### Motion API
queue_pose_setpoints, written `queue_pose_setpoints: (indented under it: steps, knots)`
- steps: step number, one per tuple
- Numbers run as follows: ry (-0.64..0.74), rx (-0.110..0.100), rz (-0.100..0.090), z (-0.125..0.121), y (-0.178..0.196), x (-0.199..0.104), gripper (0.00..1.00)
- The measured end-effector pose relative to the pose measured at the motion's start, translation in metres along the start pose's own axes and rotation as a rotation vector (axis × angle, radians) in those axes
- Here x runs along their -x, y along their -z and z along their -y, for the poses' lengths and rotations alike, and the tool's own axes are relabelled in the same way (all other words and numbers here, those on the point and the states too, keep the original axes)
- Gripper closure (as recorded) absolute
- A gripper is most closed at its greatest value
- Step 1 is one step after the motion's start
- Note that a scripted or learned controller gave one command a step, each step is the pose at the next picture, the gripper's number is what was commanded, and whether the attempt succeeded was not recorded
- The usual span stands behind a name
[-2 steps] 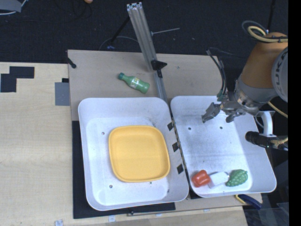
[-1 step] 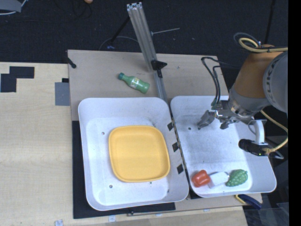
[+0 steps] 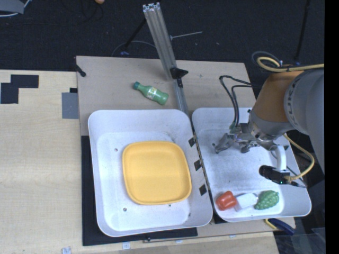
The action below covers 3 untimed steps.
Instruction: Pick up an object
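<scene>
At left centre a yellow plate (image 3: 157, 172) lay in the left bin (image 3: 100, 126); above it, on the bench, lay a green bottle (image 3: 151, 93); right of centre the gripper (image 3: 229, 142) hung over the right bin (image 3: 212, 121), whether wide or narrow I could not tell; lower right sat a red pepper (image 3: 226, 199), a white block (image 3: 246, 200) and green grapes (image 3: 267, 199), touching in a row; a clean pick probably meant descending squarely over one end piece, avoiding its neighbours.

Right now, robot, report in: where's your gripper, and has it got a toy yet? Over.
Gripper low over the right bin, nothing visibly held. Red pepper, white block, green grapes bunched at the bin's near edge. Nothing in between.
</scene>
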<state>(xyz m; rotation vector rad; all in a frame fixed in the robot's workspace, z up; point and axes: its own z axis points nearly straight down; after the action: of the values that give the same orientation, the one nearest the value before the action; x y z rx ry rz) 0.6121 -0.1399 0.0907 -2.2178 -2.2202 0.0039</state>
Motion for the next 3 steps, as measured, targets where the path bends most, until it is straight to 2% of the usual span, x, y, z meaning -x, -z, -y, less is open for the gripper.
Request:
queue_pose_setpoints:
  steps: [1,3]
  knots:
    - [-0.002,0.004,0.001,-0.001,0.012,0.001,1.00]
    - [-0.001,0.009,0.001,0.007,0.116,-0.005,1.00]
